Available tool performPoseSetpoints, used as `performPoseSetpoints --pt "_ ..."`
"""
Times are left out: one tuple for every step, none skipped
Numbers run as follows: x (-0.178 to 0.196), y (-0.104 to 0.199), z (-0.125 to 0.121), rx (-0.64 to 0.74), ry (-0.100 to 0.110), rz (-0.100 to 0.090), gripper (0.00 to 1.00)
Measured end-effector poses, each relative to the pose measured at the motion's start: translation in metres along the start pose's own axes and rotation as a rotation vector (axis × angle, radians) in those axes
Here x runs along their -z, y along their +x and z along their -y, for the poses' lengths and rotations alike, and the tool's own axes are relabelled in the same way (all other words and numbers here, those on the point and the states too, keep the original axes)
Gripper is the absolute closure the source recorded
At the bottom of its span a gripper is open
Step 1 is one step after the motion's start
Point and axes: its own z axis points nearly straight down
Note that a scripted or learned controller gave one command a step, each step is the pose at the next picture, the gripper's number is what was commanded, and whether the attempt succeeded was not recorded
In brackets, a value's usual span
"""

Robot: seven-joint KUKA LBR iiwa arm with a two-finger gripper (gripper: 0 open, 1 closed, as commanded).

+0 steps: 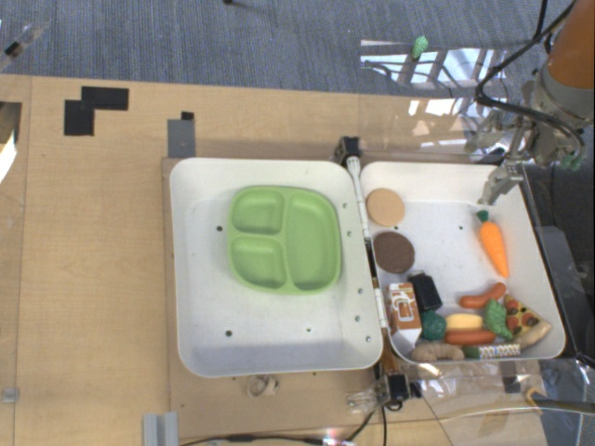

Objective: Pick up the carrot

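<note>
While the gripper [498,182] hangs over the far right corner of the right bin [437,214], whether it is open or closed cannot be told at this angle; nothing is visibly held. The carrot [493,245] lies along the right edge of that bin, green top pointing to the far side, just below the gripper and apart from it. Tan disc [385,206] and brown disc [393,251] sit against the bin's left edge. A cluster of toy food [469,319] crowds the near edge. The left bin [200,342] carries a green divided plate [283,239] near its centre.
</note>
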Motion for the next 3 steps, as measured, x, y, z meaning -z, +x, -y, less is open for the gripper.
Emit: performPoseSetpoints --pt "-0.128 -0.008 0.032 -0.072 -0.003 -0.013 0.0" --pt "-0.178 -0.002 0.048 -0.045 0.001 0.002 0.0" --pt "-0.178 0.026 0.048 0.224 0.0 0.0 0.0"
